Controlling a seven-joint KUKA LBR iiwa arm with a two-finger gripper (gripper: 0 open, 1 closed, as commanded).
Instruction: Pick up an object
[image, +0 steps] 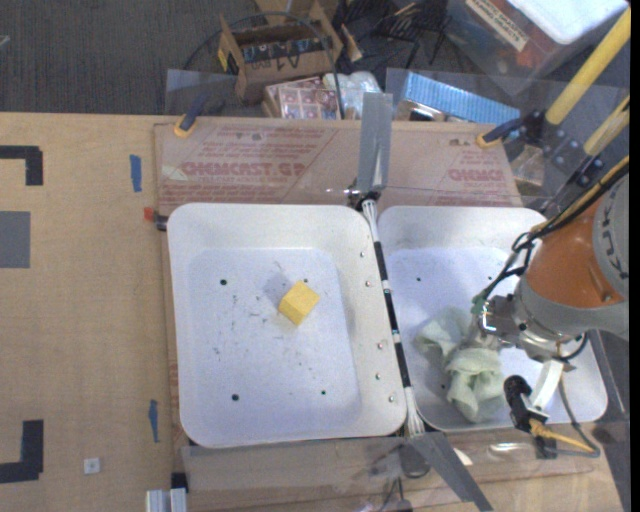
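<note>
1. the crumpled pale green cloth (468, 366) lies in the right bin (440, 262), toward that bin's 5 o'clock corner, bunched into folds with one lobe reaching out toward 10 o'clock.
2. you should expect it to be light, soft and limp; it will likely sag and drape when lifted, and a thin fold may slide out of a shallow pinch.
3. take hold at a raised ridge near the middle of the bunch, where several layers stack up, not at a flat trailing edge.
4. the gripper (500, 335) sits at the cloth's 2 o'clock side, low over it, under the grey wrist and orange band; its fingers are hidden by the wrist housing, so you cannot tell whether they are released, clenched or grasping the cloth.
5. judge the grasp as unconfirmed until the cloth is seen leaving the bin floor.
6. a small yellow block (298, 302) rests near the centre of the left bin (200, 235), well apart from the arm; it looks stiff and light, an easier pick across two opposite flat faces.
7. both bins sit side by side on the counter (80, 330), touching along their shared rim.
</note>
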